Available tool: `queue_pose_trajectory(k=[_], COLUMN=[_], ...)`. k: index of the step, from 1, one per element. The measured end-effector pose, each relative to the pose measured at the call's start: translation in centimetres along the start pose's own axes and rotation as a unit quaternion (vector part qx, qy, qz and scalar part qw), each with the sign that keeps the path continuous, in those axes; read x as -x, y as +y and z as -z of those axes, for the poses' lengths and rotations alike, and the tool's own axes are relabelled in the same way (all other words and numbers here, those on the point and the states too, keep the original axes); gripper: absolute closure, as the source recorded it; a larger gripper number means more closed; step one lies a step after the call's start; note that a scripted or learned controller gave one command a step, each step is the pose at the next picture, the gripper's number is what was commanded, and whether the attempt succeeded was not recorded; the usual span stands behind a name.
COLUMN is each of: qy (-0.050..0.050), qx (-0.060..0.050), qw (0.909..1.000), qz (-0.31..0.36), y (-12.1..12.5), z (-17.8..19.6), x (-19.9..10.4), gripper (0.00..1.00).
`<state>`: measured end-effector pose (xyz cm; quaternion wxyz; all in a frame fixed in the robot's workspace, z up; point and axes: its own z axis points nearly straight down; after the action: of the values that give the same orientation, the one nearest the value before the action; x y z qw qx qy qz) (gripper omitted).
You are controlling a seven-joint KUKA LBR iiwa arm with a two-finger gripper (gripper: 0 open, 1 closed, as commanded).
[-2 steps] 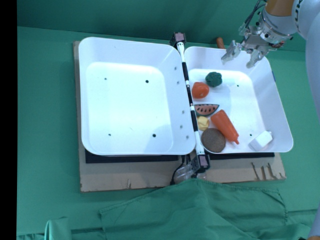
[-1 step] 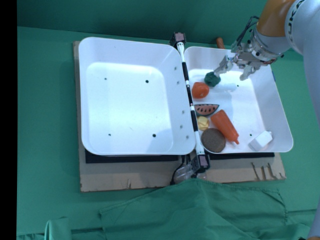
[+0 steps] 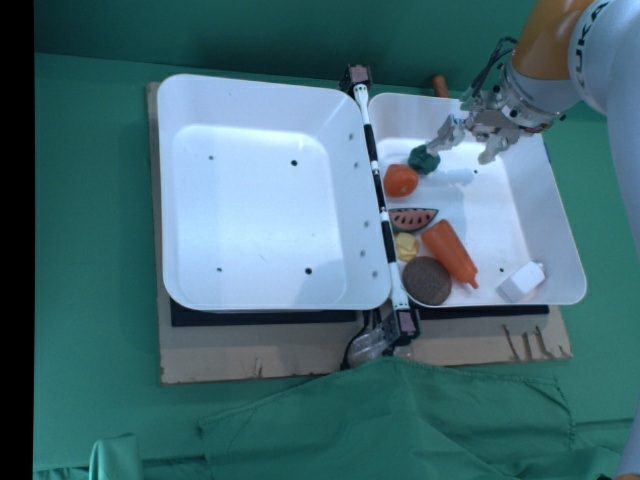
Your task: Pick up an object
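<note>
The right bin [image 3: 560,228] holds several toy foods. A dark green piece [image 3: 424,158] lies near its upper left, with a red-orange tomato [image 3: 400,179] just below it. Further down are a watermelon slice [image 3: 413,217], a small yellow piece [image 3: 405,245], an orange carrot [image 3: 450,253], a brown round piece [image 3: 427,280] and a white carton [image 3: 521,282]. My gripper [image 3: 463,151] hangs over the bin's upper part, open. Its left finger [image 3: 445,134] ends right beside the green piece, which is not between the fingers.
The left bin [image 3: 200,108] sits beside the right one, with a black-and-white bar [image 3: 377,183] along the shared rim. A small brown item [image 3: 438,85] lies behind the right bin. Green cloth [image 3: 400,418] is bunched in front of the bench.
</note>
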<state>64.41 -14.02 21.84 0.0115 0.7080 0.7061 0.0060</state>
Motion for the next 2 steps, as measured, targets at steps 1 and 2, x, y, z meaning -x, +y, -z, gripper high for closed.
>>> queue_pose_trajectory(k=[1, 2], qy=[0.0, 0.002], qx=[0.001, -0.012], qw=[1.0, 0.9999], qz=[-0.002, -0.002], y=[0.1, 0.2], z=[0.9, -3.2], x=[0.1, 4.6], gripper=[1.0, 1.0])
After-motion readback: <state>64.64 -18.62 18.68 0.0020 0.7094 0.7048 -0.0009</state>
